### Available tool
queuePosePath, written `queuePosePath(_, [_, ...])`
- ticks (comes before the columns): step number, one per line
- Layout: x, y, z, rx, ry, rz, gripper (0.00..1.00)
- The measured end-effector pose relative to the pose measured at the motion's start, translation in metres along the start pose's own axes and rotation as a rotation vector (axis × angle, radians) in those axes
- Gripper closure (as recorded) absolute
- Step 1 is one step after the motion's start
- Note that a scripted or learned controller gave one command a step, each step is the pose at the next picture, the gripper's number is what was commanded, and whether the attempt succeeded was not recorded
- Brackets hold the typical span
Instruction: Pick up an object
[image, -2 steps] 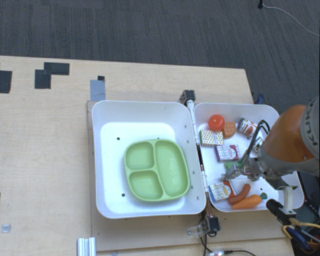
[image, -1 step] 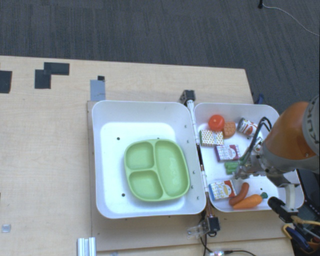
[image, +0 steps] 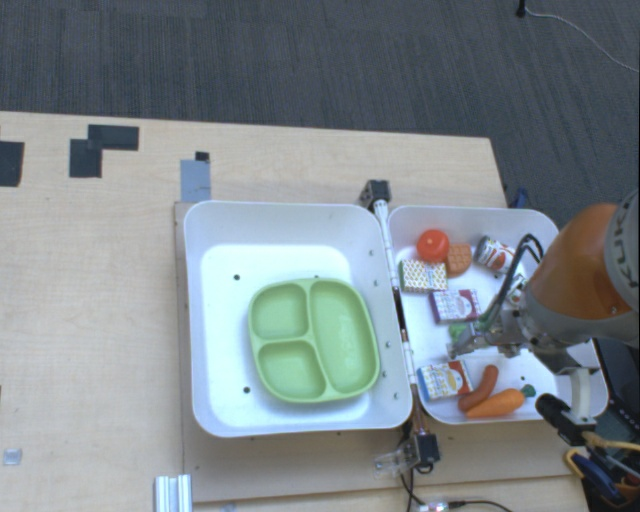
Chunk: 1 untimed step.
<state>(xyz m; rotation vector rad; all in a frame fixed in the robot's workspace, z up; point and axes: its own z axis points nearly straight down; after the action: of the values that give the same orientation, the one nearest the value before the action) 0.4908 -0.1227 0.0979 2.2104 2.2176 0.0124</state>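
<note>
The arm (image: 590, 275) reaches over the right bin (image: 545, 222), and its tool (image: 478, 338) hangs low near the middle of this bin. I cannot tell the tool's state, and nothing is seen lifted. The toys lie in the bin: a carrot (image: 497, 403) at 6 o'clock, a tomato (image: 433, 244) at 11. In my judgement the picking is not yet done.

A pale wooden bench (image: 90, 300) carries two shallow white bins side by side, with dark grey carpet (image: 300, 60) beyond its far edge. The left bin (image: 215, 300) holds a light green divided plate (image: 313, 340) with three compartments. Black patches (image: 100, 148) mark the bench's far left.
</note>
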Motion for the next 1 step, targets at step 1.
queuePosePath(1, [0.0006, 0.0015, -0.0104, -0.004, 0.000, -0.002, 1.00])
